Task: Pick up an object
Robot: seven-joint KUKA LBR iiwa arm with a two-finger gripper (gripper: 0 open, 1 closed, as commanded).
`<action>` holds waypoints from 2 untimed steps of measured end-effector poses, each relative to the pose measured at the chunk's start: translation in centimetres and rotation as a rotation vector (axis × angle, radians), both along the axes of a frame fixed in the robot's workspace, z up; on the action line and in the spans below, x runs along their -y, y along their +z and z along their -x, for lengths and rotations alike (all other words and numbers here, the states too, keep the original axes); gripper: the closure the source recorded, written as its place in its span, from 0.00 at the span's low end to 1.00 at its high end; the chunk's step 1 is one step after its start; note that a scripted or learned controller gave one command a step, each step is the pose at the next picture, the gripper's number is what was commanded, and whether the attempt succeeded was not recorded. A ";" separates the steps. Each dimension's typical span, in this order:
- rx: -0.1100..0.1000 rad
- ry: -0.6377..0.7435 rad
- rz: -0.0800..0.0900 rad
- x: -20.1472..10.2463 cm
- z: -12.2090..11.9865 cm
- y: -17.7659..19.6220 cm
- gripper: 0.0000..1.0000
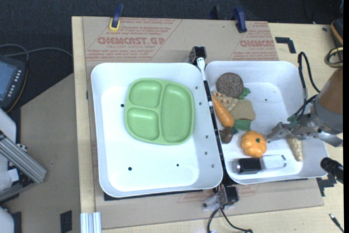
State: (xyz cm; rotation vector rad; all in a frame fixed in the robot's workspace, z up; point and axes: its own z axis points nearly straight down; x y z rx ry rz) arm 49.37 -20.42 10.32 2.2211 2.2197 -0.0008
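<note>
Two white bins (103, 133) on the bench — one green divided plate (160, 111) in the left, and on the right one orange pumpkin (254, 143), one carrot (222, 112), one dark round patty (230, 83) — plus one black-and-white marker (259, 163).

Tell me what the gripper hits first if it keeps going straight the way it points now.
The gripper points toward the view's left, low in the right bin. Straight on, it would likely meet the small orange pumpkin first, though height above the bin floor is hard to judge.
</note>
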 end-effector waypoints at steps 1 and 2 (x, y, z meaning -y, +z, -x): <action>0.017 -0.002 0.009 0.4 -0.6 -0.8 0.00; 0.025 -0.001 0.014 0.6 -0.7 0.4 1.00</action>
